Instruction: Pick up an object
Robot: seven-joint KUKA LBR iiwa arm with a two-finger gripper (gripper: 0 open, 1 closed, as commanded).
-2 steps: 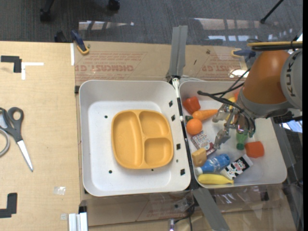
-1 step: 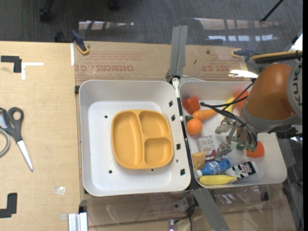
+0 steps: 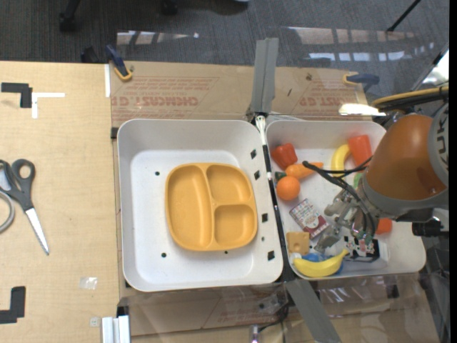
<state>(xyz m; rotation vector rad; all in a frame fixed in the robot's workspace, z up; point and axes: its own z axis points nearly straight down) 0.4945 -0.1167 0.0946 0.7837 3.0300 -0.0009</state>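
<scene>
My gripper hangs low over the front half of the right bin, under the orange wrist band. Right below it lies a yellow banana against the bin's front wall. To its left are a red-and-white packet and a small tan piece. Farther back are an orange ball, a red pepper, a carrot, a second banana and an orange block. The arm hides part of the bin's right side.
The left bin holds a yellow divided plate. Scissors lie on the wooden bench at far left. Cardboard lines the back behind both bins. A small orange thing peeks out beside the wrist.
</scene>
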